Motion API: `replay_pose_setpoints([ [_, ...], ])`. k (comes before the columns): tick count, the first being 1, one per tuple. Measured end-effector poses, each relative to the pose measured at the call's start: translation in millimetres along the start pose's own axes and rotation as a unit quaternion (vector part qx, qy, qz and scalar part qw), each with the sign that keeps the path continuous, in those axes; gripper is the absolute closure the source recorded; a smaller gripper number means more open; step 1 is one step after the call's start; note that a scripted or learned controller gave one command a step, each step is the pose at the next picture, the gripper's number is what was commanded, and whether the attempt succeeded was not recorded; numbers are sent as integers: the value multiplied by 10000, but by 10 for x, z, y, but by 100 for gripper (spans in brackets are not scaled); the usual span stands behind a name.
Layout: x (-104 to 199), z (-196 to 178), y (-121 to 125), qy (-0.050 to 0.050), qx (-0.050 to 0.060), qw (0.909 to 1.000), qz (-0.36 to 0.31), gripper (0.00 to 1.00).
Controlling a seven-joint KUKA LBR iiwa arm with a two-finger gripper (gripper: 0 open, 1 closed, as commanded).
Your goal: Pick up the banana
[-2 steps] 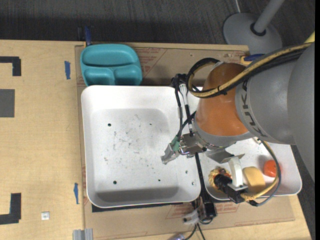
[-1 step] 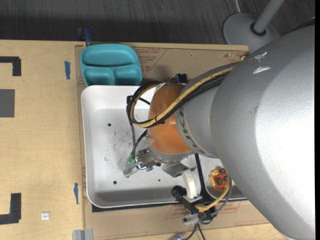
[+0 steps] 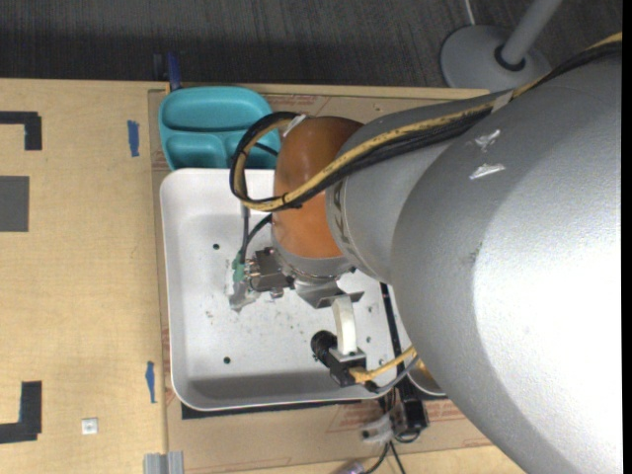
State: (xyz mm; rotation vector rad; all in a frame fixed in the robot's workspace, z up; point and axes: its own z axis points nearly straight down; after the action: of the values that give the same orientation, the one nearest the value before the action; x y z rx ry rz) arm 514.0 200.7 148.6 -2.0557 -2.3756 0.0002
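Camera view — gripper point(image 3: 240, 282) over white bin point(image 3: 197, 363), fingers perhaps blurred.

You are looking at one grey arm point(image 3: 513, 255) with one orange band point(image 3: 308, 200) reaching over one white bin point(image 3: 197, 294), one teal container point(image 3: 207, 126) sitting beyond it, two strips of blue tape point(image 3: 133, 138) on one bench point(image 3: 79, 265), and one grey stand point(image 3: 494, 52).

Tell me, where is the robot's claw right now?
In the camera view the gripper hangs low over the middle of the left white bin, below the teal tray at the bench's far edge.
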Motion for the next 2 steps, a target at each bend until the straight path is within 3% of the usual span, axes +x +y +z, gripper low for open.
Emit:
replay_pose_setpoints([
  [1,-755,-1019,-397,0,0,10000,72,0],
  [2,-104,631,-369,8,6,9996,266,0],
])
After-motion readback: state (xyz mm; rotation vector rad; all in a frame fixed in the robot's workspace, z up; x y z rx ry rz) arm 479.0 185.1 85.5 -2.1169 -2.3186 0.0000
